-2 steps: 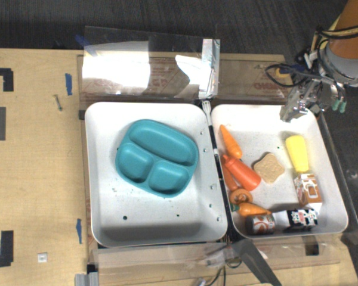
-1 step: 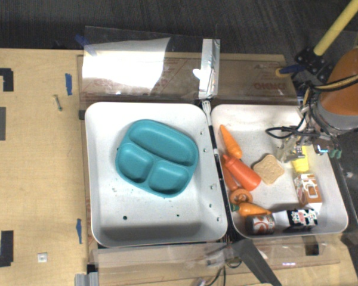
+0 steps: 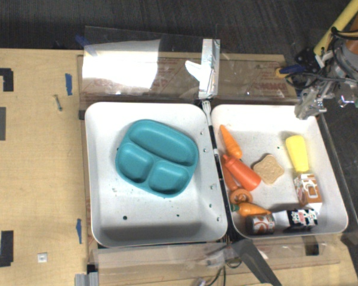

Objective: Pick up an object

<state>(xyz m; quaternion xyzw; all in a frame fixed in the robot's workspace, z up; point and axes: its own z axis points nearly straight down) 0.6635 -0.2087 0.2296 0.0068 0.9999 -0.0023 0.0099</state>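
My gripper (image 3: 311, 104) hangs over the far right corner of the right bin (image 3: 274, 113), above its rim and apart from everything inside. In that bin lie two orange carrots (image 3: 230, 142) (image 3: 240, 171) along the left wall, with two smaller carrot pieces (image 3: 241, 196) (image 3: 254, 209) below them. A tan round biscuit (image 3: 268, 168) sits in the middle. A yellow block (image 3: 296, 152) lies to the right, directly below the gripper. An orange-and-white carton (image 3: 308, 189), a black-and-white carton (image 3: 302, 217) and a red-and-white can (image 3: 262, 223) lie near the front.
The left bin (image 3: 101, 183) holds a teal divided plate (image 3: 158, 158). A clear plastic sheet (image 3: 167, 70) and a divider strip (image 3: 207, 67) stand behind the bins. Cables and a yellow hose (image 3: 346, 16) crowd the upper right by the arm.
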